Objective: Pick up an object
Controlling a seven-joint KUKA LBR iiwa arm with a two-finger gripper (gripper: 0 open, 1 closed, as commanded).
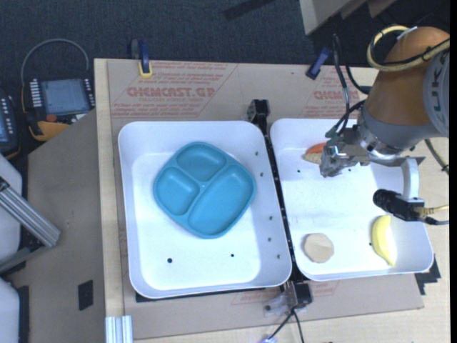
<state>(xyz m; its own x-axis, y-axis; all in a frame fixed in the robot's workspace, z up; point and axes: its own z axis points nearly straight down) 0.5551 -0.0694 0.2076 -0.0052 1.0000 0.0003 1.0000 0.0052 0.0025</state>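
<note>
Overhead, slanted: brown board bench (214, 84) printed with red lettering, set on dark blue-grey carpet (178, 13). Two shallow white bins side by side on it, touching along a black centre seam with a clamp (258, 110) at 12 o'clock of the seam. Left bin (143, 263) holding a blue divided plate (205, 189), three compartments, tilted, sitting near bin centre. Small black specks on the bin floor at 6 o'clock of the plate. Right bin (357, 213) holding a yellow banana (384, 240) at 4 o'clock, close against the right wall; a round tan disc (318, 248) at 6 o'clock near the front wall; an orange-and-tan item (314, 151) at 10 o'clock, too small to name. Gripper (333, 160) down low just beside that orange item, at its 3 o'clock; contact unclear, finger state cannot tell, blurred by the wrist body. Grey arm with orange band (407, 70) coming in from 2 o'clock, cables looping over it. Black cylinder (391, 203) hanging off the arm above the banana. Off-bench at 9 o'clock: handheld pendant with screen (63, 96) and coiled cable. Blue-yellow clamp (143, 57) on the board's top edge.
</note>
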